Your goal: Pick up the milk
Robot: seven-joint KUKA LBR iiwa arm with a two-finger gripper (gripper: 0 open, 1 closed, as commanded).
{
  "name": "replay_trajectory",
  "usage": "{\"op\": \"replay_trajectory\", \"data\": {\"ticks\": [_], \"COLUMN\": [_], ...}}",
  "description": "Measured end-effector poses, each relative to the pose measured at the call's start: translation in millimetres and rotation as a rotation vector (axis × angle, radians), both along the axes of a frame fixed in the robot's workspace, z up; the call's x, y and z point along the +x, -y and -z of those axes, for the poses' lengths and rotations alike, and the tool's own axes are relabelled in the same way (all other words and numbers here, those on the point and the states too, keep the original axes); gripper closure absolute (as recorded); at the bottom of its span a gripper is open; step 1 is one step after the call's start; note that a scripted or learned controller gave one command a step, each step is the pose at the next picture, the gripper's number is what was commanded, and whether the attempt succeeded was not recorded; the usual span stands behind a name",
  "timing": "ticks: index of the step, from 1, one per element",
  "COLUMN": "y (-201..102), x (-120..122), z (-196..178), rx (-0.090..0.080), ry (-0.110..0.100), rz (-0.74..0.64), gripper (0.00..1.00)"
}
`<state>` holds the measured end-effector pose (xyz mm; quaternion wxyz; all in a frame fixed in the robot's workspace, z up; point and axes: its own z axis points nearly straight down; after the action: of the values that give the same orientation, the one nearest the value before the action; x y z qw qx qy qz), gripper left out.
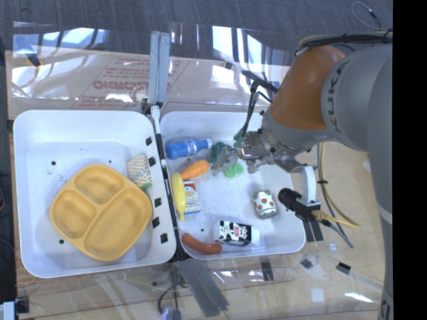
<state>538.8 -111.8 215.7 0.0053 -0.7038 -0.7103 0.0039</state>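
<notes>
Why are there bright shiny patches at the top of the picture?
In the camera view, light glares off the clear plastic sheet behind the two white bins, washing out its red print; the black-and-white cow-patterned milk carton in the right white bin looks slightly soft, its small print unreadable.

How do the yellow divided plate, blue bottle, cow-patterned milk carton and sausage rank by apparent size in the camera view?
1. Yellow divided plate, by far the largest.
2. Blue bottle.
3. Sausage and cow-patterned milk carton look too alike to separate; the sausage is longer, the carton wider.
</notes>
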Motion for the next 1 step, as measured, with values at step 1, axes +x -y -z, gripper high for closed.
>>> {"op": "replay_trajectory", "data": {"ticks": [1], "y": [-18.9], "x": [-65.0], "z": [106.4], "rx": [0.001], "ry": [-0.001], "rz": [0.028], "gripper": [0.00]}}
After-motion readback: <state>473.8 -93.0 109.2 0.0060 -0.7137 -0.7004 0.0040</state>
